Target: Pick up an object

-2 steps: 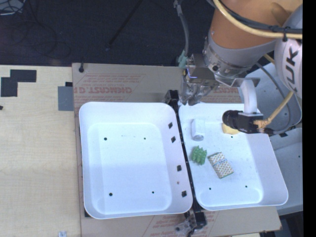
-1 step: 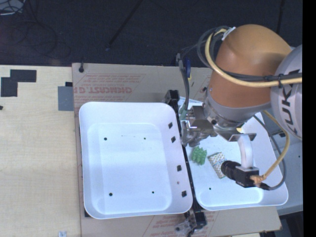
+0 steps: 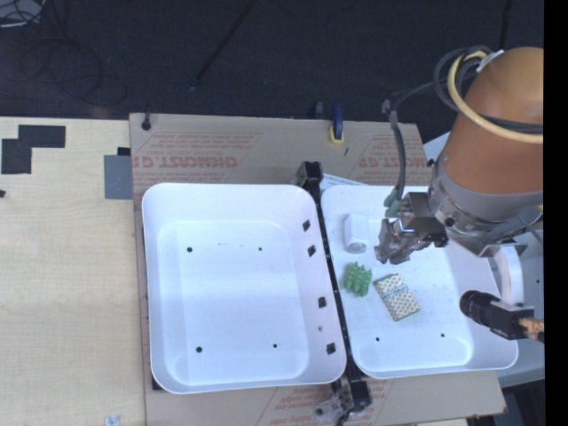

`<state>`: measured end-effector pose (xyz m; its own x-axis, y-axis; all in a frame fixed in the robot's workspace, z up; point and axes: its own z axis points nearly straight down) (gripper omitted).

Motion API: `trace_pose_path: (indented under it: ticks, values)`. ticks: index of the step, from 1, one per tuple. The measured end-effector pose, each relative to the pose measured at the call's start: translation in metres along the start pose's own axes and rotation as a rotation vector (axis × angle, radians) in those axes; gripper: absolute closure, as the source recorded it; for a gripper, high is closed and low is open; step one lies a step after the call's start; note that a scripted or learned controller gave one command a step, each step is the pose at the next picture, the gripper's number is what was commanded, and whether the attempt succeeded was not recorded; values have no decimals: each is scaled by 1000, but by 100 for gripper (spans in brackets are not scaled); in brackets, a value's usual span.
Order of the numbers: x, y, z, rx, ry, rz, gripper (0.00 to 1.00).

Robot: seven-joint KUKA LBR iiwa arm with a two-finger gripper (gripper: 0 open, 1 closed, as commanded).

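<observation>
The hand [image 3: 390, 252] hangs over the right bin [image 3: 444, 353], low above its upper middle, and nothing sits between its fingers, so this looks like the approach step with no object taken yet. Whether it is spread or pressed together I cannot tell (the dark metal blurs into one lump from this angle). Three candidates lie just under and beside it: a small white cylinder [image 3: 356, 232] to its left, a green piece [image 3: 358, 279] below that near the bin's left wall, and a patterned packet [image 3: 397, 296] just beside the green piece, below the hand. The next move, I judge, calls for settling on one of them, lining up above it and dropping straight down. The three lie close together, so a descent could nudge a neighbour. The left bin [image 3: 160, 238] lies alongside on the counter [image 3: 62, 282].
</observation>
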<state>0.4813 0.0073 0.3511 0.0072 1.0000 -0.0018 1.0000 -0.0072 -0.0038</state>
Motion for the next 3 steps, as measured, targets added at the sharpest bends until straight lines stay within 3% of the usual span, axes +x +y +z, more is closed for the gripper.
trace_pose_path:
  ticks: [1,2,3]
  values:
    - [23,63,-22,-6,1,-8,100]
    - [46,101,-145,-16,3,-10,100]
    - [116,81,-189,-5,4,-15,100]
